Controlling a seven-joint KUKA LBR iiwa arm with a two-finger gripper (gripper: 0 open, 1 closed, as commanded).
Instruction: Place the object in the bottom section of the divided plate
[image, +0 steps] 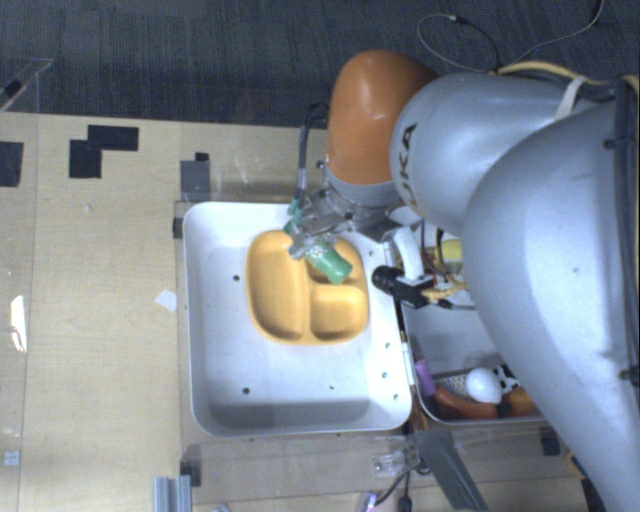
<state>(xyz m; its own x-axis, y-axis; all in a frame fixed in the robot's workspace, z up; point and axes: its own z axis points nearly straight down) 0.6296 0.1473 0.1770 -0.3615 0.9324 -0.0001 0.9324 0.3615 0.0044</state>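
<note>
A yellow divided plate (295, 290) lies in the left white bin (215, 330), toward its upper right. It has one long section on the left and smaller sections on the right. My gripper (318, 243) hangs over the plate's upper right part. It is shut on a small green object (332, 265), which sticks out below the fingertips, just above the plate's upper right section. The grey arm and its orange band (375, 115) hide the bin's rim behind the gripper.
The right bin (430, 405) is mostly covered by the arm. A white ball (482, 383), a red-orange item (463, 403) and a purple piece (425, 378) lie at its lower end. A black part (400, 285) juts over the divider between the bins.
</note>
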